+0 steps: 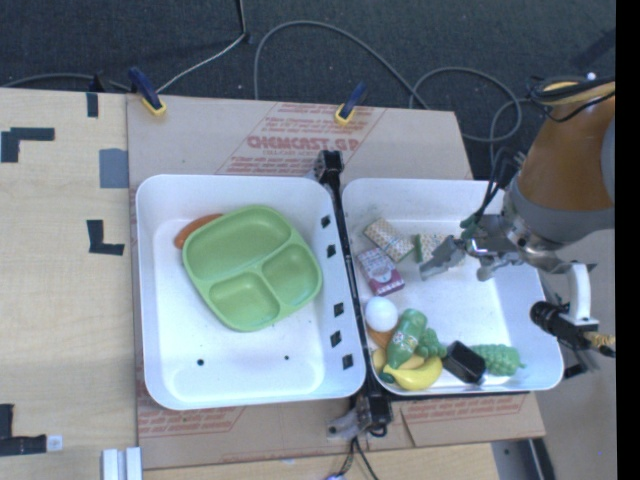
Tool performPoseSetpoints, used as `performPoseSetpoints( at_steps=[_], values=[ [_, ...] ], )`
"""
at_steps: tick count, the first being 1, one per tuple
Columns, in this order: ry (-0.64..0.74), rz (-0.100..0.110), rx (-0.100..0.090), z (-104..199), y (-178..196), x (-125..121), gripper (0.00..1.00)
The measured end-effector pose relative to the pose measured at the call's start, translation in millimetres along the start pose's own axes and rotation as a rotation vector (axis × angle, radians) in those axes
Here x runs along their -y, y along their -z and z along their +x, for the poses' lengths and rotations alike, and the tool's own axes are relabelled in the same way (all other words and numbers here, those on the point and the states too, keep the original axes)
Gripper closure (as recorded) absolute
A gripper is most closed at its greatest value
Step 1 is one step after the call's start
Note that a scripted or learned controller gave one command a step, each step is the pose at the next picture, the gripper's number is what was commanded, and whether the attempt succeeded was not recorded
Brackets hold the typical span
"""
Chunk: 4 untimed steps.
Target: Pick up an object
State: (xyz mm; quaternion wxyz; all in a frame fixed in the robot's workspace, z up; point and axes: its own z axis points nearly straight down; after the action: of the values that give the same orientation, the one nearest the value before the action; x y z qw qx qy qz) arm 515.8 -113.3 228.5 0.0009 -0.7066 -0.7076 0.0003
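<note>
Camera view, slanted from above. Gripper (462, 255), grey metal, hovering over upper middle of right bin (520, 298), at the end of the arm (570, 163) with its glossy orange band. Whether anything sits between them: cannot tell at this resolution.

Just left of gripper: two small flat rectangular packets, tan patterned one (387, 236) and pale speckled one (427, 243), lying close together, speckled one nearly under the fingertip. Left and slightly below: small pink-purple box (380, 271), printed, tilted. Further below-left: smooth white egg-shaped ball (381, 314) against the divider side. Below gripper, along the near wall: knobbly green plastic vegetable (412, 336), curved yellow banana (417, 373) touching it, matte black block (464, 362), bumpy green piece (498, 358) just beside the block. All lying on the bin floor, none lifted.

Far left of gripper, across the black divider: left bin (170, 358), shallow, smooth white, rounded corners. Inside, a light green three-compartment plastic tray (251, 266), rounded-square, set askew. Orange rounded object (192, 229) partly hidden under tray's upper-left edge.

Brown printed cardboard (290, 138) under both bins.
</note>
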Motion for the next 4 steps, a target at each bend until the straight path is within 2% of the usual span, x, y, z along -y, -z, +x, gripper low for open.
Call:
performPoseSetpoints(
  at_steps=[1, 2, 3, 4],
  values=[
    [-0.001, -0.01, 0.001, 8, -132, -53, 0.0],
    [0.001, -0.007, -0.004, 10, -122, -53, 1.0],
    [-0.001, 0.001, 0.001, -9, -132, -29, 1.0],
    [0.0, 0.0, 0.0, 8, -126, -69, 1.0]
  ],
)
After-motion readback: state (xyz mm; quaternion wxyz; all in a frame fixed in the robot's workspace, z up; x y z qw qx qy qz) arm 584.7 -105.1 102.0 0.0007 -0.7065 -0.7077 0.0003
